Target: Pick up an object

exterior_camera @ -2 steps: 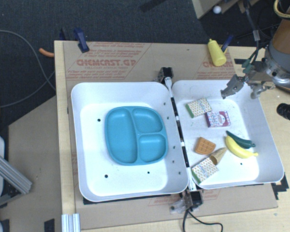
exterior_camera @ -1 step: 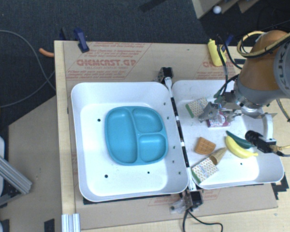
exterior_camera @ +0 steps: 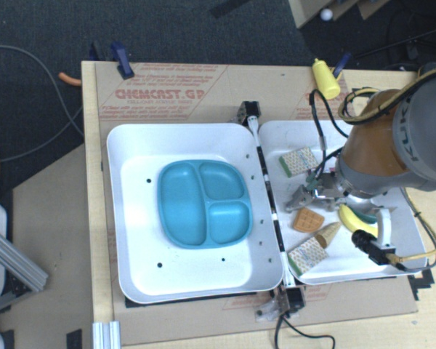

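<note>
In the camera view, two white bins are seen side by side on the counter (exterior_camera: pixel 94 195): the left bin (exterior_camera: pixel 131 158) carries a blue divided plate (exterior_camera: pixel 203 202), and the right bin (exterior_camera: pixel 276 133) holds the loose objects. The arm (exterior_camera: pixel 392 144) is reached in from the right and is lowered over the right bin, with the gripper (exterior_camera: pixel 310 193) set low among the objects near the bin's middle. Whether anything is held cannot be told, and the state of the gripper is not made out from this angle, since the metal parts are small and partly hidden under the wrist. Just below the gripper an orange waffle-like piece (exterior_camera: pixel 308 220) is seen, with a tan cone-shaped piece (exterior_camera: pixel 328 233) beside it and a yellow banana (exterior_camera: pixel 357 220) to its right, partly under the arm. A green-patterned packet (exterior_camera: pixel 299 161) lies above the gripper, and a second patterned packet (exterior_camera: pixel 308 254) lies near the bin's front wall. The step in hand is judged to be the descent onto a target, probably the waffle-like piece. It would be done well if one object alone were straddled, the neighbours being close, and if the lift were made straight up so that the cone and banana are not dragged.
</note>
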Robot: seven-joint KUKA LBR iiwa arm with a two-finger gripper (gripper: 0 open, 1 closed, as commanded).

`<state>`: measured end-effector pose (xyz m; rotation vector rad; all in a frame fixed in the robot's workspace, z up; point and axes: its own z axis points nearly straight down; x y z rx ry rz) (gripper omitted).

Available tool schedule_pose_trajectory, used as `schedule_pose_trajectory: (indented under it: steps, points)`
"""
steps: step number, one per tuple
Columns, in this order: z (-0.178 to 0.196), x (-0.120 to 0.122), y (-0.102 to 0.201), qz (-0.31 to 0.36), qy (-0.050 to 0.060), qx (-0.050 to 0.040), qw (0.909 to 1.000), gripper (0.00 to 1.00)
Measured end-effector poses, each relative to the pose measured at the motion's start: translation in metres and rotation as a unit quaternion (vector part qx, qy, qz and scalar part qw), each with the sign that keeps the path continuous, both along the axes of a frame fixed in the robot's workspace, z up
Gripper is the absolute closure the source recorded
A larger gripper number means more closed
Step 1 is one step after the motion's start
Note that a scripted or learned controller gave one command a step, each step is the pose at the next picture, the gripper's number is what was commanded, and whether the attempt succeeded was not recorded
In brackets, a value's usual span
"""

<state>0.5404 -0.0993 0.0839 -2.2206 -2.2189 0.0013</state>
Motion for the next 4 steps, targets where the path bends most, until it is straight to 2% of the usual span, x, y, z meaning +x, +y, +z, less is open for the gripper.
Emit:
schedule_pose_trajectory:
  steps: [1, 2, 3, 4]
  points:
    - [0.0, -0.014, 0.001, 0.0, 0.0, 0.0002, 1.0, 0.0]
    - [0.0, -0.005, 0.008, 0.0, -0.001, -0.0005, 1.0, 0.0]
    - [0.001, 0.039, -0.051, 0.0, -0.001, -0.0012, 1.0, 0.0]
    - [0.0, -0.015, -0.067, 0.0, 0.0, -0.0004, 1.0, 0.0]
